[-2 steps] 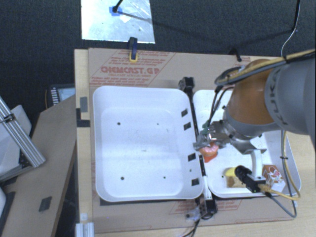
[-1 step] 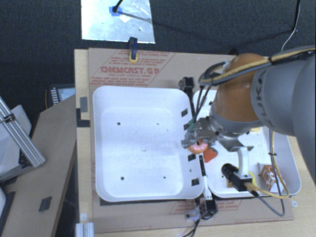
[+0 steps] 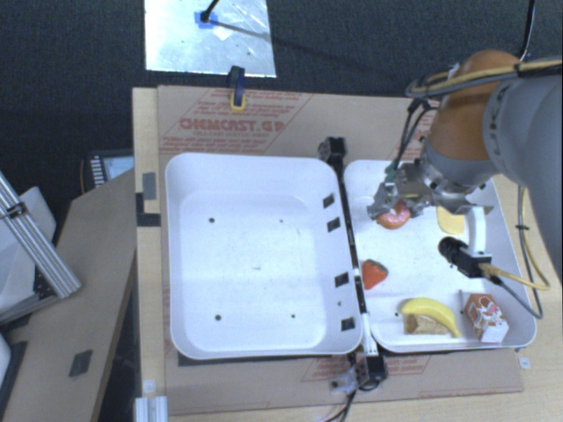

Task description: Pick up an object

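Nearest us, along the front edge of the right bin [image 3: 519, 328], we see a yellow banana [image 3: 431, 309] curved over a brown bread piece [image 3: 422, 325], with a small red-and-white carton [image 3: 485, 316] just beside them at the bin's right corner. Farther back, a red strawberry [image 3: 375, 273] lies near the divider between the two bins, beside the left bin [image 3: 255, 253]. Farther still, the gripper [image 3: 390, 202] sits low over a red tomato-like piece [image 3: 395, 217], touching or just above it, a pale yellow slice [image 3: 451, 222] lies to its right, and we cannot tell how the jaws stand.
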Available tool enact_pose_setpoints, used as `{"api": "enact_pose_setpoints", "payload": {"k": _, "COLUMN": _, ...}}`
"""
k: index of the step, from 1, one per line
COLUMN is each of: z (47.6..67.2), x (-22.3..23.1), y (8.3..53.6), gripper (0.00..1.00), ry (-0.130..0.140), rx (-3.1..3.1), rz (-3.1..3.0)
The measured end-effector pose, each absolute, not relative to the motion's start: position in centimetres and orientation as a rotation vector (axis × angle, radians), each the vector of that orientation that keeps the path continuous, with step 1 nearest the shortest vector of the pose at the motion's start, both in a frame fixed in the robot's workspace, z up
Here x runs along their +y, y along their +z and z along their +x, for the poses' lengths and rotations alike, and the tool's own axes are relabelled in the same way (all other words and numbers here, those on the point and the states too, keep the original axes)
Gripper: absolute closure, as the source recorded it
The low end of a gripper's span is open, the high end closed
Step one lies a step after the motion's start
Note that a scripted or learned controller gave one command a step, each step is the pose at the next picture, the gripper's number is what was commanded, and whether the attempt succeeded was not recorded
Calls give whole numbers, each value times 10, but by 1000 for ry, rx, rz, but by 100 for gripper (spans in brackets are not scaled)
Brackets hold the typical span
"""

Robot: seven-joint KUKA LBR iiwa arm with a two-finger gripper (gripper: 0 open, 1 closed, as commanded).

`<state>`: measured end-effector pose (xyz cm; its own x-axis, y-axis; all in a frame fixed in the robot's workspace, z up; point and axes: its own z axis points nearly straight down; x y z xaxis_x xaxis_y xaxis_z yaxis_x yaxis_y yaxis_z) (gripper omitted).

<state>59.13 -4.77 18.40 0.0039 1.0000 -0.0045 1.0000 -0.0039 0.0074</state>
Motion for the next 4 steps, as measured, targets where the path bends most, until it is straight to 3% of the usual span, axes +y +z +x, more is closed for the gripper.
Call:
{"api": "enact_pose_setpoints", "payload": {"k": 1, "z": 510, "x": 43, "y": 184, "gripper": 100, "ry": 0, "rx": 2239, "rz": 2213}}
{"api": "enact_pose_setpoints", "payload": {"k": 2, "z": 515, "x": 38, "y": 195, "gripper": 100, "ry": 4, "rx": 2227, "rz": 2213}}
{"api": "enact_pose_setpoints", "payload": {"k": 3, "z": 536, "x": 124, "y": 227, "gripper": 100, "ry": 10, "rx": 2235, "rz": 2206}}
{"api": "enact_pose_setpoints", "payload": {"k": 4, "z": 559, "x": 195, "y": 297, "gripper": 100, "ry": 15, "rx": 2232, "rz": 2206}}
